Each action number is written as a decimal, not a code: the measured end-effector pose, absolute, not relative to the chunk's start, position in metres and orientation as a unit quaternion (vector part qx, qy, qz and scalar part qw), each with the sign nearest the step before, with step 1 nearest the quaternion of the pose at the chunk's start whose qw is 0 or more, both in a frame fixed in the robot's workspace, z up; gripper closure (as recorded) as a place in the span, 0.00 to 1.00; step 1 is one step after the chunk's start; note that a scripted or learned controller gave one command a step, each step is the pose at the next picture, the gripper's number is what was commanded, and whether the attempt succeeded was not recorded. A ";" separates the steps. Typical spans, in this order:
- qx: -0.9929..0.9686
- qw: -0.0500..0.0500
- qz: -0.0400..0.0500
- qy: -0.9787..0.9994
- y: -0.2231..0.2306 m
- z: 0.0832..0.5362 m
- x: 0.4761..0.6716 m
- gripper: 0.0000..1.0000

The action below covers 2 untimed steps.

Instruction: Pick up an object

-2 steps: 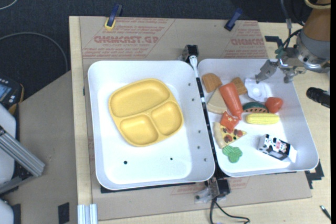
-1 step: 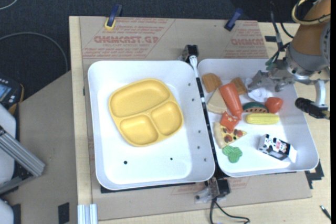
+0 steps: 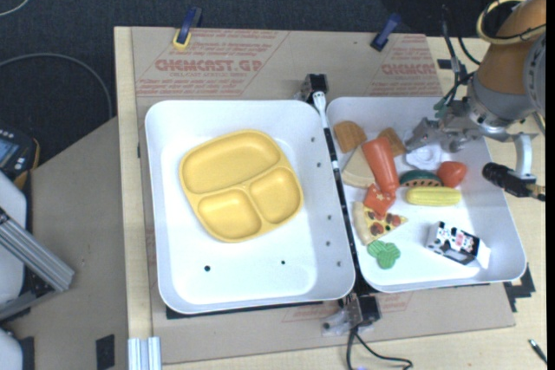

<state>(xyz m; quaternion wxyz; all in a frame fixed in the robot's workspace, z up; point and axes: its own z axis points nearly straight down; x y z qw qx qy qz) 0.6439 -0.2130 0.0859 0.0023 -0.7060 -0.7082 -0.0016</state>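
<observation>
The right bin (image 3: 507, 247) holds several toy foods. Among them are a red-orange carrot (image 3: 380, 165), a tomato (image 3: 452, 173), a yellow corn cob (image 3: 434, 197), a watermelon slice (image 3: 419, 179), a pizza slice (image 3: 382, 223) and green broccoli (image 3: 382, 252). A brown bread piece (image 3: 349, 135) lies at the bin's back left. A black-and-white box (image 3: 456, 243) lies near the front right. My gripper (image 3: 434, 134) is low over the back of this bin, just above a small white object (image 3: 425, 157). Nothing shows in its grasp.
The left bin (image 3: 165, 186) holds a yellow divided plate (image 3: 240, 185). The grey and orange arm (image 3: 512, 65) reaches in over the right bin's back right corner. Clamps (image 3: 185, 29) sit along the bench's back edge, and a black bracket (image 3: 315, 87) sits between the bins.
</observation>
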 end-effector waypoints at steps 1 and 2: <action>-0.706 0.001 0.000 -0.708 -0.214 0.097 0.644 1.00; -0.707 -0.004 -0.002 -0.707 -0.219 0.148 0.655 1.00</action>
